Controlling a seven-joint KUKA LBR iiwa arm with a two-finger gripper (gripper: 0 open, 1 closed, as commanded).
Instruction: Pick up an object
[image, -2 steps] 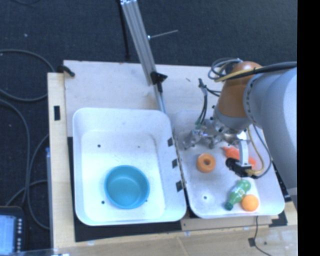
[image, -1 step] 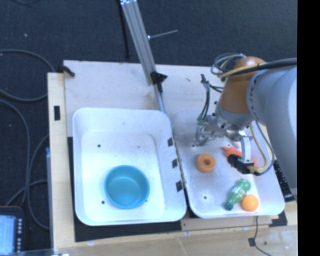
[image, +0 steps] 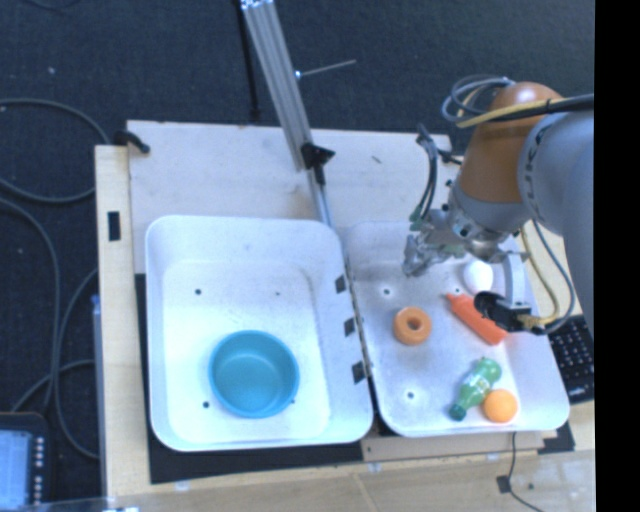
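Orange plastic, smooth and round, the ball (image: 500, 405) lies nearest the camera, on the near side of the orange ring (image: 412, 326) and off toward the arm. A glossy green bottle (image: 473, 388) lies tipped over against it, touching, between ball and ring. That pairing looks awkward to grasp, while the other pieces lie apart with bare floor around them, probably scattered so the jaws can straddle one at a time.

Across the divide from the ring, in the neighbouring white bin (image: 200, 260), a blue bowl (image: 254, 373) sits upright and alone.

The ring is a thick doughnut lying flat on the white bin (image: 385, 300) it shares with the small pieces. Just beside it on the arm's side lies a tapered orange stick (image: 470, 314), perhaps a toy carrot. Beyond that rests a small white rounded piece (image: 478, 274), egg or ball.

The gripper (image: 415, 255) hangs just beyond the ring, over bare bin floor. Whether its jaws are spread or pressed together I cannot tell at this slant. The ring and the white piece seem the handiest picks. Pale counter (image: 200, 170) shows farthest back.
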